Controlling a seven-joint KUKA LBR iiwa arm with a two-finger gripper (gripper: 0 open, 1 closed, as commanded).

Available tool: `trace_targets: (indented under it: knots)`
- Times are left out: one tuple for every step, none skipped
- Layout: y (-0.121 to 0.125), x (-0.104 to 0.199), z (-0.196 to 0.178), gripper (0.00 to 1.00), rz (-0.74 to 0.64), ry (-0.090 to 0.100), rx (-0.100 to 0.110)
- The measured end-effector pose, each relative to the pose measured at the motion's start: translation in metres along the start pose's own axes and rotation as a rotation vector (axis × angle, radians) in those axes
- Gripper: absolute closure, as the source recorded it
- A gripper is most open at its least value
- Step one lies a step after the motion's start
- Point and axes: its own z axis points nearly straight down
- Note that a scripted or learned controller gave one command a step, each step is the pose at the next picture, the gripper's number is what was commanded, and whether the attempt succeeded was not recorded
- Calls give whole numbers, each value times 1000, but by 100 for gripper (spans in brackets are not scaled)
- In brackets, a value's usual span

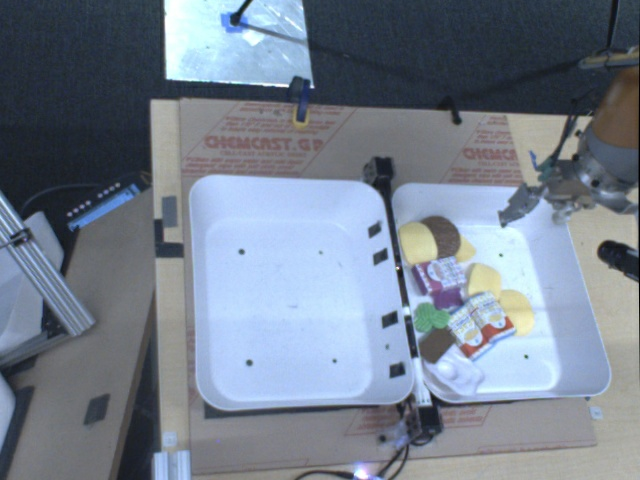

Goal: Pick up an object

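Bench point(250, 133): bears two white bins. Left bin point(290, 288). Right bin point(560, 308): toy food heaped along its left wall, namely a yellow-and-brown bun point(432, 238), purple packet point(440, 276), orange-white carton point(480, 326), green piece point(430, 318). My gripper point(522, 208): above the right bin's far right corner, holding nothing, finger spread indiscernible.

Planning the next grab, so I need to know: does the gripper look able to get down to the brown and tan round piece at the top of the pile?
Probably yes. The gripper hangs over the right bin, beside the brown and tan round piece, which lies uncovered at the pile's upper edge.
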Motion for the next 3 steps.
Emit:
trace_targets:
  knots:
    - [-81,52,85,0,1,5,11]
    - [-134,90,117,0,8,-7,-6]
    - [-134,94,108,100,1,0,-2]
